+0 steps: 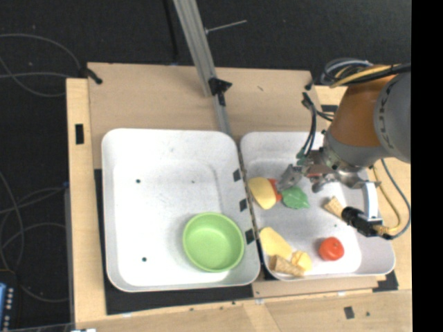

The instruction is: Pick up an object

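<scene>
White plastic bins sit side by side on a tan bench (152, 102). The left bin (138, 158) has a lime-green bowl (213, 241), round and smooth, near its front right corner. The right bin (263, 147) has the clutter: a yellow rounded lump (262, 192), a green blob (295, 198), an orange-red ball (331, 249), a yellow wedge (274, 241) with a tan waffle-textured piece (287, 263) at the front rim, and a small tan ridged bit (333, 205).

The gripper (296, 177) hangs low over the right bin's middle, arm coming in from the right. One dark finger (288, 177) angles down-left toward the gap between the yellow lump and the green blob. How far the fingers are spread: cannot tell, too blurred and dark against the wrist. Nothing is visibly between them.

Key relation: the green blob lies just below the gripper, nearly touching it, and is the likeliest target. The yellow lump lies just left of it, long axis running roughly back-to-front. A small red thing (277, 191) is wedged between the two, identity unclear. The lump and blob are crowded, so my guess is a descent here risks nudging one while closing on the other.

Everything looks like matte, toy-like, smooth plastic. The ball is well apart toward the front.
</scene>
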You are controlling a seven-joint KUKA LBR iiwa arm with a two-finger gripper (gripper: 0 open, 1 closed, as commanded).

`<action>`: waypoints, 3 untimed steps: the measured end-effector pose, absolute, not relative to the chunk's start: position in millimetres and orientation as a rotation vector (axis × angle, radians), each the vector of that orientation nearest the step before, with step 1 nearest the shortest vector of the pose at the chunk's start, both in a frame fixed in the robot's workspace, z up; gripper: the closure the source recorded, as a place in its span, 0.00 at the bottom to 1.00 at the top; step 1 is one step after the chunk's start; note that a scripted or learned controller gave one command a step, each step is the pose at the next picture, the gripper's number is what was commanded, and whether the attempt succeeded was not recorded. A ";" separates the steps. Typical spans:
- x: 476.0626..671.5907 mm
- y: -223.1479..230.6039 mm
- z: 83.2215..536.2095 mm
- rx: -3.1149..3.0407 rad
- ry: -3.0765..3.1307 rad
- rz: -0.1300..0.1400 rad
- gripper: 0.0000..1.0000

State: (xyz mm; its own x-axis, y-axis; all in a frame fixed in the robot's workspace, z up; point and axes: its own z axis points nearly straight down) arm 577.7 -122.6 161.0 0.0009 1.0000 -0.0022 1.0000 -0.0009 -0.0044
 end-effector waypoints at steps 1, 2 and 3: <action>577.7 -120.0 103.4 -2.227 -2.222 -0.001 0.00; 580.8 -120.0 104.8 -2.228 -2.222 -0.010 0.00; 581.9 -120.4 116.0 -2.236 -2.218 -0.017 1.00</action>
